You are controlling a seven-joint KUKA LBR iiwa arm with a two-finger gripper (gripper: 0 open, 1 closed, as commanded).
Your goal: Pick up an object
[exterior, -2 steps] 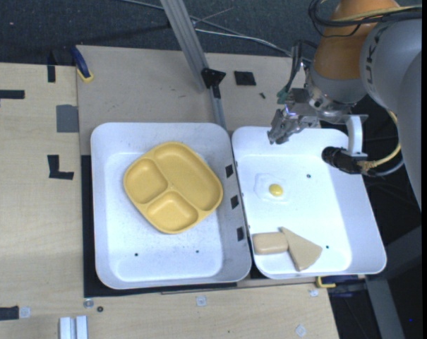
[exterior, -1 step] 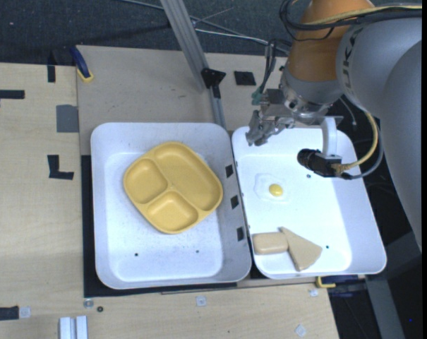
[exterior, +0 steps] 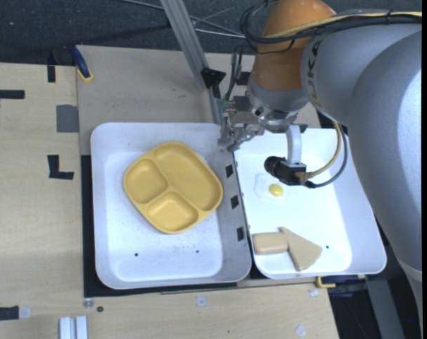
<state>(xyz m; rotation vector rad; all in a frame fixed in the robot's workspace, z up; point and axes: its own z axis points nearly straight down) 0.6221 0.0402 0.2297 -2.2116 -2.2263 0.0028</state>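
Camera view: glossy yellow three-compartment plate (exterior: 173, 186) in smooth white left bin (exterior: 106, 189).

Counted: two white bins (exterior: 107, 189) | one yellow divided plate (exterior: 172, 186) | two tan blocks (exterior: 269, 243) | one small yellow piece (exterior: 275, 189)

Two white bins sit side by side on the bench. The left bin (exterior: 107, 260) holds a yellow divided plate (exterior: 172, 186), three compartments up, lying a little toward the back and well clear of the near wall. Across the divider from the plate, the right bin (exterior: 354, 246) holds a small fried-egg toy (exterior: 273, 188) near its middle. At its near edge lie a tan block (exterior: 269, 243) and a tan wedge (exterior: 301, 248), touching each other. The arm (exterior: 361, 83) leans in over the right bin's back half, its gripper (exterior: 234, 134) hanging at the divider's far end, just behind the plate's right rim.
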